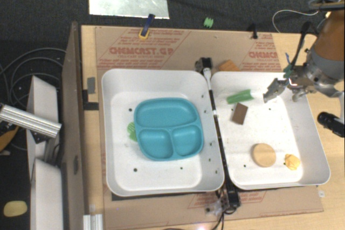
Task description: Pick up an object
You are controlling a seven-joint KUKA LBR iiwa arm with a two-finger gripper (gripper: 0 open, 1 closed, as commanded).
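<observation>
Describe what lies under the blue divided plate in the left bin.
A green object pokes out from beneath the blue divided plate, at its left edge. The plate covers most of it, so its shape stays hidden.

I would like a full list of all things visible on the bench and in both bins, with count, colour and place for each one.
left bin: 1, white, left half of the bench
right bin: 1, white, right half of the bench
divided plate: 1, teal blue, three compartments, middle of the left bin
green piece: 1, green, mostly hidden beside the plate's left edge
green stick: 1, green, upper left of the right bin
brown block: 1, brown, just below the green stick
round disc: 1, tan, lower middle of the right bin
small yellow item: 1, yellow-orange, right of the disc
orange piece: 1, orange, outside the bins, behind the right bin
arm: 1, grey with orange band, from the right
pincer: 1, over the upper right of the right bin, holds nothing visible
</observation>
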